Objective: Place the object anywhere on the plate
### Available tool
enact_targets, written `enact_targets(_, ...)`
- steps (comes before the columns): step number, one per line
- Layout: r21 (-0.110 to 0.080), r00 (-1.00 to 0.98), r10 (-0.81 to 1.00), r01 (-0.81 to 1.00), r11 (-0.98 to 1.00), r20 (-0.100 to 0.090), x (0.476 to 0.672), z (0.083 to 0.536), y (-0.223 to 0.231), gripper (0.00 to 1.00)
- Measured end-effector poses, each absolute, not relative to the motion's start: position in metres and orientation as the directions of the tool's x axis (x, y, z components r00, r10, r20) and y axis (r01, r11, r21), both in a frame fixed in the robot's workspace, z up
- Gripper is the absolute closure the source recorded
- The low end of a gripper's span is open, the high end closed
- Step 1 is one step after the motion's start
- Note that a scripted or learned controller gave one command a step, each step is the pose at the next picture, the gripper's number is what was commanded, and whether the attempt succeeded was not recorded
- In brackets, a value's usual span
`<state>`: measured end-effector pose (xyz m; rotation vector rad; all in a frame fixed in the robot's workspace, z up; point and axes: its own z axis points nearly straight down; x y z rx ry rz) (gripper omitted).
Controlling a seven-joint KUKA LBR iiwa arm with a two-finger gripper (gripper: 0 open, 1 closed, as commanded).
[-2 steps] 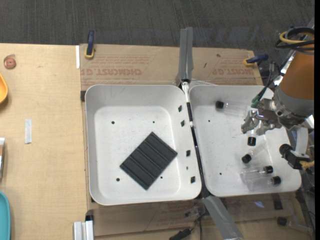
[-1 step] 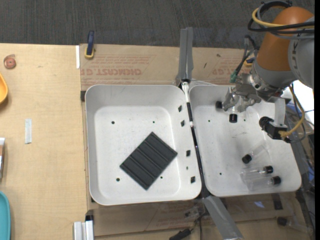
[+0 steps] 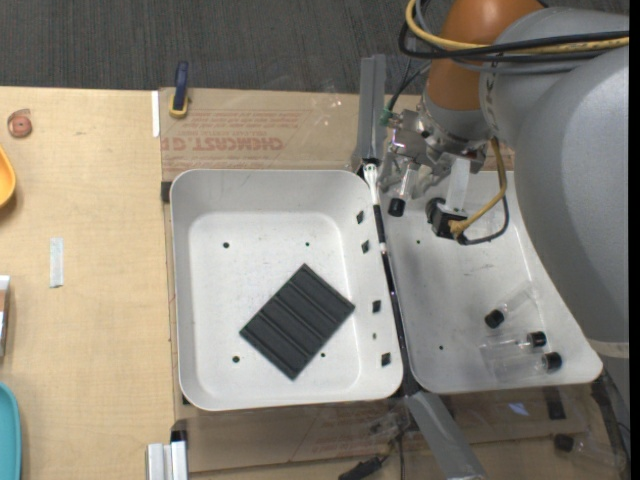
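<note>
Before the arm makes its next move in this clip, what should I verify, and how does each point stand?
1. Plate located: ok. The dark ribbed plate lies flat in the left bin, set at an angle.
2. Plate surface free: ok, nothing rests on it.
3. Object located: cannot tell. Small clear items with black caps lie in the right bin near its front corner; which one is meant is unclear.
4. Gripper position: not ok. It hangs at the right bin's back edge, far from the capped items.
5. Object in the gripper: cannot tell; clutter hides its tip.
</note>
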<state>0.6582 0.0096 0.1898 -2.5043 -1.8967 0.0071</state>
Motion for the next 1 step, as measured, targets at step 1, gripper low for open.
enact_targets(1, -0.004, 0.179, 0.984, 0.984, -0.179, -0.003, 0.5709, 0.2732, 0.0875, 1.0)
